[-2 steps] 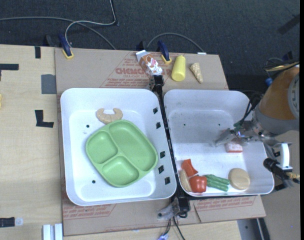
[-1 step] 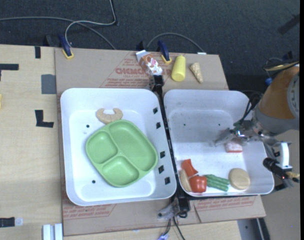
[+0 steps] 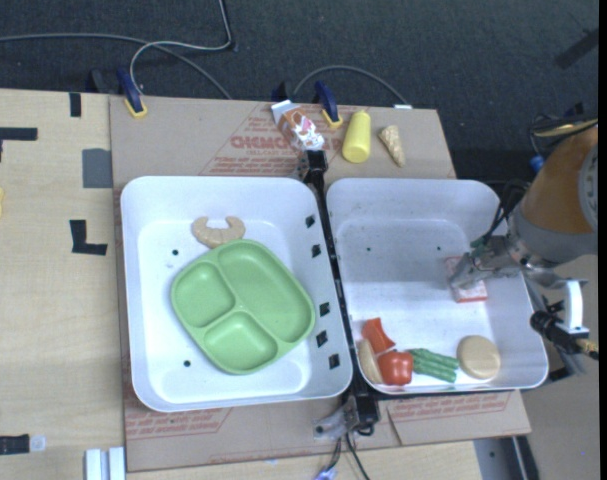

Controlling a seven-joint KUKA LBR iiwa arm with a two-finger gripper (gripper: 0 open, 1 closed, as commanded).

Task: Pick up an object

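On the counter, the pincer sits low in the right bin, grip unreadable, toy food at lower right unpicked.

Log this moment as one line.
claw: low in right bin, near its right wall | held: nothing seen | toys: front edge | green plate: left bin

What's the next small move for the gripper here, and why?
Probably travel toward the near rim of the right bin before descending. The gripper sits over bare bin floor at the right side, with nothing seen between the jaws. The objects lie along the near rim: a red pepper, a green vegetable and a tan bun, the closest.
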